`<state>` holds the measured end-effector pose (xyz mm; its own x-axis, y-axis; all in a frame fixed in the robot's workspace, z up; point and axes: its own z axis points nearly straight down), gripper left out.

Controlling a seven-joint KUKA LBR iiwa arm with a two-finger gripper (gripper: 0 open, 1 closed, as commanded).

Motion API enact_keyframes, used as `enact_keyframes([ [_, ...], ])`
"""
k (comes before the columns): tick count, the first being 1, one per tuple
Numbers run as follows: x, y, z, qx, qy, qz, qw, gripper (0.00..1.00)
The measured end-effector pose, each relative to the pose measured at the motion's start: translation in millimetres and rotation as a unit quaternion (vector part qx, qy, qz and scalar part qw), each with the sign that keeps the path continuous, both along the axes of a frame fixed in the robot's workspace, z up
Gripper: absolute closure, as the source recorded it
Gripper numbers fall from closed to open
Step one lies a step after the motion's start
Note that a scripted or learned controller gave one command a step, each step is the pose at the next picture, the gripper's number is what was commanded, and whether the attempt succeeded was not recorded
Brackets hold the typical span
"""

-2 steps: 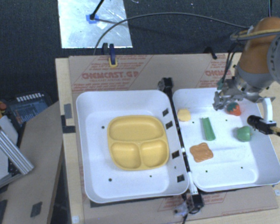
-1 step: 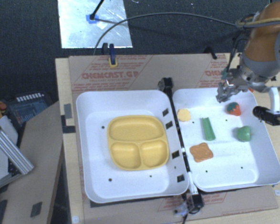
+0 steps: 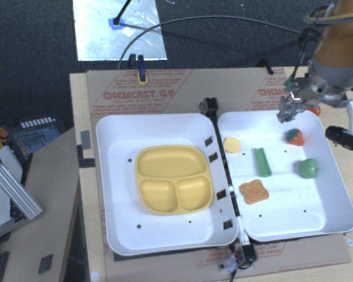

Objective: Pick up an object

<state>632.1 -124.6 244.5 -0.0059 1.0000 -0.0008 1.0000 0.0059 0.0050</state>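
On a table (image 3: 58, 176) bearing two white bins, the end effector (image 3: 287, 113) hovers over the right bin's (image 3: 290, 220) far right corner, just above a red-and-green toy (image 3: 294, 137); whether it is open cannot be told. The approach step appears underway; next, a descent onto the toy seems needed.

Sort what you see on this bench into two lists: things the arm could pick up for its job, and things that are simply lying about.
Part of the job:
gripper
red and green piece
green ball
green stick
orange piece
yellow disc
right bin

Lying about:
yellow divided tray
left bin
foil sheet
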Motion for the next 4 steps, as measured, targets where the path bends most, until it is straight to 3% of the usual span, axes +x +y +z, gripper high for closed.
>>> enact_keyframes([
  [3, -9.3, 165.3, 7.2, 0.0012, 0.002, 0.002, 1.0000, 1.00],
  [4, -17.2, 225.2, -14.1, 0.0016, 0.003, 0.002, 1.0000, 1.00],
])
